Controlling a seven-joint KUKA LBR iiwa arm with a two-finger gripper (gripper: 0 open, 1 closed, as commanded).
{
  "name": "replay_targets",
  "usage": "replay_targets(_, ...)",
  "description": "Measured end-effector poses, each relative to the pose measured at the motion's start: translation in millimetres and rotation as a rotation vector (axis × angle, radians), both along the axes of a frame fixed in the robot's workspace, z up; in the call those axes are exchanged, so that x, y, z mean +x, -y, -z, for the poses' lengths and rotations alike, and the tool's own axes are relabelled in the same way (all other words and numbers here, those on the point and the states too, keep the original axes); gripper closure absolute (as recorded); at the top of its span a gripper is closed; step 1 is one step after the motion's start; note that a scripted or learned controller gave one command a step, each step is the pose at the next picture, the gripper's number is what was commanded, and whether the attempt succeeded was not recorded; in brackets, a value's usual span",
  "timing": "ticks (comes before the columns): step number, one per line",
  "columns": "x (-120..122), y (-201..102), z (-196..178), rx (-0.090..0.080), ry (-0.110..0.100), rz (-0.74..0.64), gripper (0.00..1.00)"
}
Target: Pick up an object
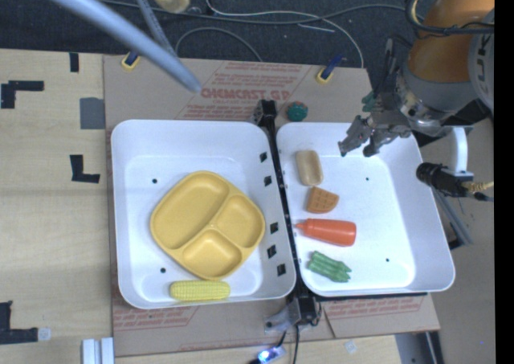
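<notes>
My gripper (359, 145) hangs over the far part of the right bin (401, 218), its two dark fingers spread apart with nothing between them. Along that bin's left side lie a tan bread roll (308, 167), an orange wedge-shaped piece (321, 200), an orange carrot (328, 231) and a green bean pod (330, 267). The gripper is to the right of the bread roll and apart from it. In the left bin (136, 153) a yellow divided plate (208, 224) sits, with a yellow corn cob (199, 291) near the front wall.
A small teal object (298, 111) lies on the cardboard just behind the bins. A grey pole (96, 13) crosses the top left. Cables run along the back. The right half of the right bin is bare white floor.
</notes>
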State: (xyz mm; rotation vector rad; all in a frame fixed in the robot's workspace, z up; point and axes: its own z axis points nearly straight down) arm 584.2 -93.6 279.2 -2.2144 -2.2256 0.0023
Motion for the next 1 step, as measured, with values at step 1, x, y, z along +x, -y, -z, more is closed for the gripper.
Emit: replay_targets(1, 10.0, -44.9, 14.4, -0.001, 0.000, 0.001, 1.00)
